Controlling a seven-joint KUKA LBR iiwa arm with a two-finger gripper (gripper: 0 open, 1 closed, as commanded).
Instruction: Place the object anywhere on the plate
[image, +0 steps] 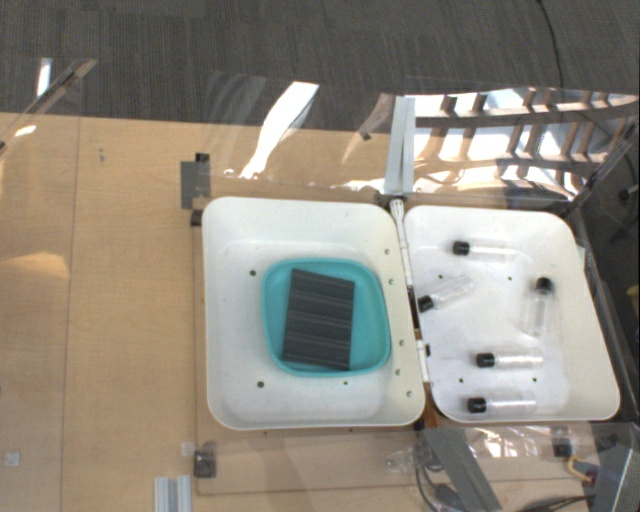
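So we've got two shallow white bins sitting side by side on a tan wooden bench (100, 300), edges touching down the middle; the left bin (230, 390) holds a teal, squarish plate (375, 325) set roughly in its middle, and lying flat on that plate is the object (319, 319), a dark grey ribbed rectangular slab, tilted just a little off square and fully inside the plate's rim; the right bin (570, 250) has five clear tubes with black caps scattered about, one near the top (480, 249), one by the left wall (442, 293), one standing along the right side (537, 306), and two lying lower down (508, 358) and (495, 404), all apart from each other; as for the gripper, we can't tell how it stands.
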